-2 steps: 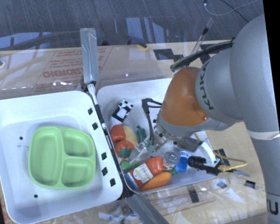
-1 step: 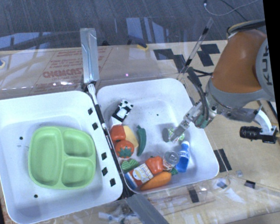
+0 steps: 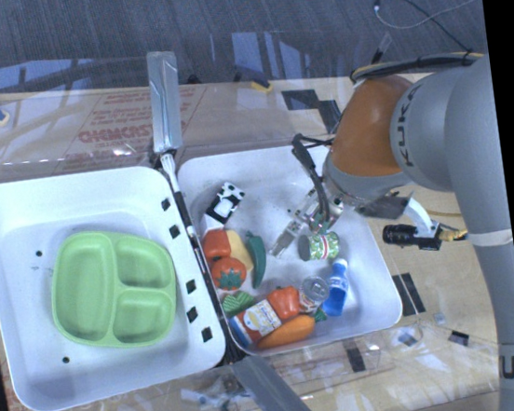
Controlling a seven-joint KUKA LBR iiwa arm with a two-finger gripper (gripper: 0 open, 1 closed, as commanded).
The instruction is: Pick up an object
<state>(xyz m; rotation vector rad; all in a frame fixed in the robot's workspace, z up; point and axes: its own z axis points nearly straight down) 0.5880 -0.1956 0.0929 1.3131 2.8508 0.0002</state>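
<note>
The right bin (image 3: 369,274) holds a heap of small items. A black-and-white toy (image 3: 226,201) lies at its back left. Red, orange and yellow toy foods (image 3: 222,248) and a green piece (image 3: 256,257) sit along its left side. A labelled bottle (image 3: 264,316), an orange carrot (image 3: 291,332) and a blue bottle (image 3: 336,289) lie at the front. My gripper (image 3: 306,233) hangs low over the middle of this bin, just above a small round can with a green and white label (image 3: 324,245). Whether it touches the can is unclear.
The left bin (image 3: 2,233) carries a green divided plate (image 3: 113,286). A metal bar (image 3: 165,108) runs along the divide between the bins. The arm's grey and orange wrist (image 3: 374,133) looms over the right bin's back right corner. Cables (image 3: 407,62) trail behind it.
</note>
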